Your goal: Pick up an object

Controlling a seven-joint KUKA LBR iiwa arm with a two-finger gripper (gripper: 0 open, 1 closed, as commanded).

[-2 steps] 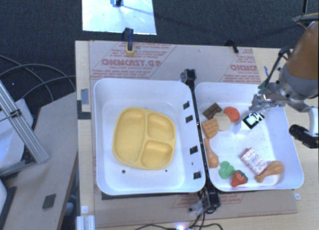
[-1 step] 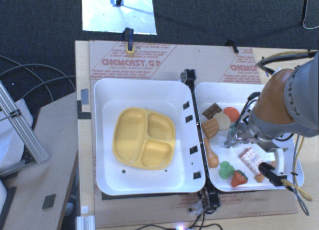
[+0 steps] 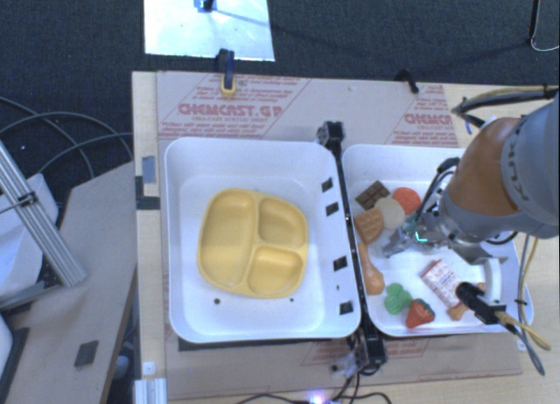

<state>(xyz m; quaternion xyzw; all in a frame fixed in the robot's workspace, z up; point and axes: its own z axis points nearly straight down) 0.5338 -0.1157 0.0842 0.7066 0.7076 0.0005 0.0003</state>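
My gripper point(image 3: 404, 241) is low in the right bin point(image 3: 490, 156), near its middle, with the arm coming in from the right. Just to its upper left lie a cream piece point(image 3: 390, 212), a tan waffle-like piece point(image 3: 368, 226), a brown block point(image 3: 374, 192) and a red-orange tomato point(image 3: 406, 198). A red and white packet point(image 3: 440, 279) lies just right of and below the gripper. Nothing shows between the fingertips.
An orange carrot point(image 3: 372, 275), a green broccoli point(image 3: 398, 297), a strawberry point(image 3: 420, 312) and a small orange piece point(image 3: 457, 311) lie along the right bin's front. The left bin point(image 3: 188, 166) holds a yellow divided plate point(image 3: 252, 241).
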